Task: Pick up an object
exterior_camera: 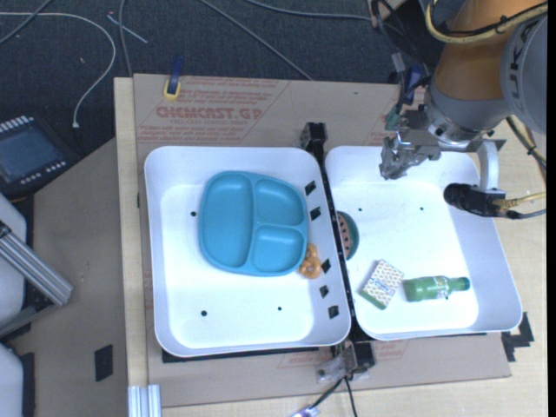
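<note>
The pincer (396, 165) hangs over the far edge of the right bin (486, 233); whether its tips are spread I cannot tell, and nothing shows between them. The green bottle (434, 287) and the patterned packet (381, 284) lie well apart from it near the bin's front, so the pick looks undone.

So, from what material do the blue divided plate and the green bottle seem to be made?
The blue divided plate looks like moulded plastic: one even colour, matte, with soft rounded ridges. The green bottle is probably glossy plastic, showing a bright highlight; glass cannot be ruled out.
</note>
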Available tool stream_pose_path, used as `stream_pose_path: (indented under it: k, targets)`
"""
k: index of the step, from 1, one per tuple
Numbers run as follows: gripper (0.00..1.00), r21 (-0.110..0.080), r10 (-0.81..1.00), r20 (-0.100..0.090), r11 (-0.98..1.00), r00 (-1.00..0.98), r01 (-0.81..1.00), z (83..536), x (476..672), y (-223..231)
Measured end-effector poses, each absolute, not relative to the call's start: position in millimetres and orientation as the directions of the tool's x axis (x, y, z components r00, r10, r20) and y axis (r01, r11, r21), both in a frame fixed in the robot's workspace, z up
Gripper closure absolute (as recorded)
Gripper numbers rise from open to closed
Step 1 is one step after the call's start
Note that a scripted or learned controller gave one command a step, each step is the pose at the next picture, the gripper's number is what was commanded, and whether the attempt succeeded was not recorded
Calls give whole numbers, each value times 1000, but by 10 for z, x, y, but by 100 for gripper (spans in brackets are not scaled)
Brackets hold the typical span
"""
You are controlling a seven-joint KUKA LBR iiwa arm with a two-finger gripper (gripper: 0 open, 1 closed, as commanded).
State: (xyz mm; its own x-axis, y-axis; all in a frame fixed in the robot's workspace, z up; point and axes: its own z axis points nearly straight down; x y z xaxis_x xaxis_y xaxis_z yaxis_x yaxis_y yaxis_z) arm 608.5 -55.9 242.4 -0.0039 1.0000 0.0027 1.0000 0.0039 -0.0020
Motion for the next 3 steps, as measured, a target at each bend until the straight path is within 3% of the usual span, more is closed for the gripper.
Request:
stream_pose_path:
  k: [3]
  targets:
    - [100, -5, 1000, 3, 5, -5, 1000, 2200, 5433, 900]
